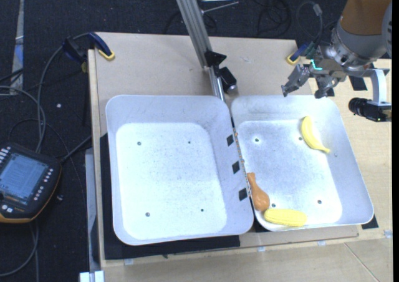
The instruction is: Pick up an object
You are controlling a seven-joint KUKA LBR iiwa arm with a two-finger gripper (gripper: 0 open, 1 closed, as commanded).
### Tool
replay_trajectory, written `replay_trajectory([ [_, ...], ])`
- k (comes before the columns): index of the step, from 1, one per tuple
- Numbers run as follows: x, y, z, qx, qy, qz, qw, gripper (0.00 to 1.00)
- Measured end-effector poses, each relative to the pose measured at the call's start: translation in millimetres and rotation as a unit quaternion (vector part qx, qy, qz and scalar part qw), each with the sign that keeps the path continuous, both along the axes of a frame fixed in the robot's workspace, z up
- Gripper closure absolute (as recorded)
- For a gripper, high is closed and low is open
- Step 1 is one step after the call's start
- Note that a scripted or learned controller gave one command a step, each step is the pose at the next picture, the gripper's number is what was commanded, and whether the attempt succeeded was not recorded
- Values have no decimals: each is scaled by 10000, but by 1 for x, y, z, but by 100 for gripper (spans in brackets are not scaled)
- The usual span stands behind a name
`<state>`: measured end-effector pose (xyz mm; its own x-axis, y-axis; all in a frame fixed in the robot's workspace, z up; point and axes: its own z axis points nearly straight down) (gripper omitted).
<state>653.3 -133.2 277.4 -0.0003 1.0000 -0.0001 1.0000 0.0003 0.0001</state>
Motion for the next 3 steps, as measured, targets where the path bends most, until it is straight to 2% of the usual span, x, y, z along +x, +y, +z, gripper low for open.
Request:
replay_trajectory([
  [1, 0, 0, 0, 0, 1, 0, 10000, 0],
  [3, 6, 18, -112, 4, 28, 2, 10000, 0],
])
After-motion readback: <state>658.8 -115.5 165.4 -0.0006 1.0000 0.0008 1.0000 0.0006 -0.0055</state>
